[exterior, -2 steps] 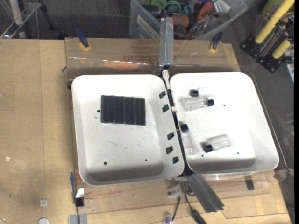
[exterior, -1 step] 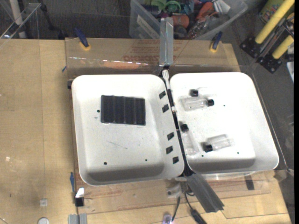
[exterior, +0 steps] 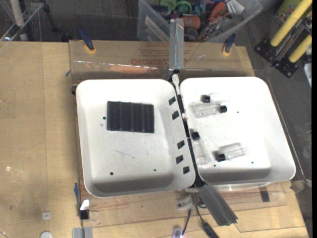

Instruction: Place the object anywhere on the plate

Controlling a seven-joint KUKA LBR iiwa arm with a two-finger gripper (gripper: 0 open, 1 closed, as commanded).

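Gripper status: can't tell from this shot whether it's let go, clenched or carrying anything, so I'm treating it as not having anything yet.

Step-wise I'd say we're at the very start, pick not done. The plate (exterior: 131, 117) is the dark ribbed rectangle lying flat in the left bin (exterior: 89, 90), upper-left part of the floor, w/ nothing on it.

The stuff to move is all in the right bin (exterior: 262, 90): small clear tubes w/ black caps, lying on their sides. Upper tube (exterior: 210, 110) is near the top w/ its cap pointing right. Lower tube (exterior: 230, 151) is near the front, cap pointing left. A third tube (exterior: 198, 147) is tucked right up against the divider, prob the worst pick. There's also a small dark-capped bit (exterior: 205, 98) just above the upper tube; too small to tell what it is.

Next move imo: come down on one of the two tubes out in the open, close across the narrow body, lift, carry over the divider, drop on the plate.

Tubes look see-through, smooth and round, so they prob roll or squirt out if the pinch is off-centre.
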